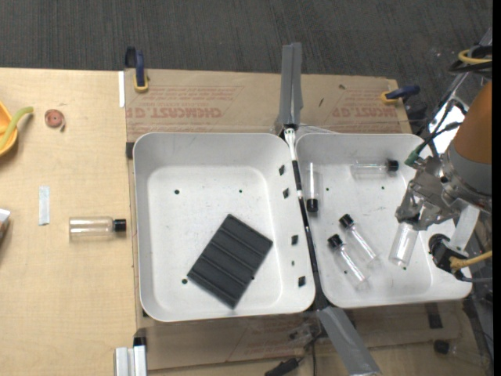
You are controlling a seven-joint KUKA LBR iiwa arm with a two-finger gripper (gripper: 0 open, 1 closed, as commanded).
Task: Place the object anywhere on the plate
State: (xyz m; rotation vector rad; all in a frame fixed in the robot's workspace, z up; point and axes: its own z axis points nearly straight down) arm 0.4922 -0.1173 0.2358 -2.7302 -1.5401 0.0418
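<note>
- The end effector point(419, 210) is seen at the right side of the right bin point(376, 292), low over its floor.
- A clear vial point(403, 245) lies or hangs just below the fingertips; whether it is gripped cannot be told, and neither can the finger spacing.
- The vial looks tilted, its upper end touching or hidden by the end effector.
- Four more vials are seen in the right bin: one near the divider point(310, 186), one near the far wall point(374, 168), and two black-capped ones near the middle point(356, 241) and point(347, 262).
- The plate point(231, 259), a dark ribbed rectangle, lies flat in the left bin point(149, 233), turned at an angle and well apart from the end effector.
- Nothing rests on the plate, so the placement is judged not yet done.
- The task is judged to be at the pick stage: a secure grasp, a lift, a carry across the divider and a release over the plate are left.
- A further vial point(97, 226) lies on the bench point(70, 288), left of the bins.
</note>
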